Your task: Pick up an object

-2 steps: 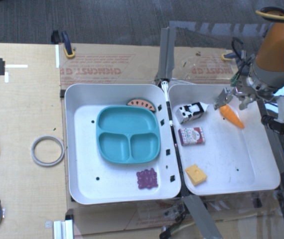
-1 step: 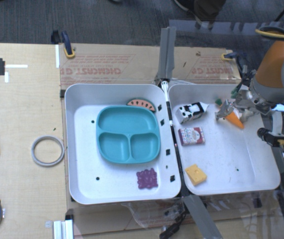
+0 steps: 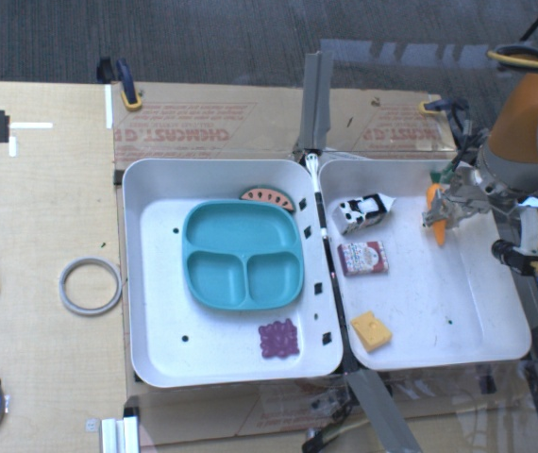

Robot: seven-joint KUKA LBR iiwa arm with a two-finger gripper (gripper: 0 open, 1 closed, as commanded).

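Your gripper (image 3: 442,213) pinches the orange carrot (image 3: 436,217) in the right bin (image 3: 495,338); cow carton (image 3: 361,212) and red packet (image 3: 363,257) sit nearby.

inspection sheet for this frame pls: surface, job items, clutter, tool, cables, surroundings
Surface: two shallow white bins, left bin and right bin, side by side on a tan bench.
Job's things, left bin: teal three-compartment plastic tray, watermelon-slice toy behind it, purple grape cluster in front.
Job's things, right bin: black-and-white cow toy, small red packet, yellow cheese wedge, orange carrot-like piece.
Clutter: grey tape ring on the bench.
Grippers: tool low at the orange piece; grip state unclear.
Cables: yellow-tipped cable above the arm.
Surroundings: dark carpet.
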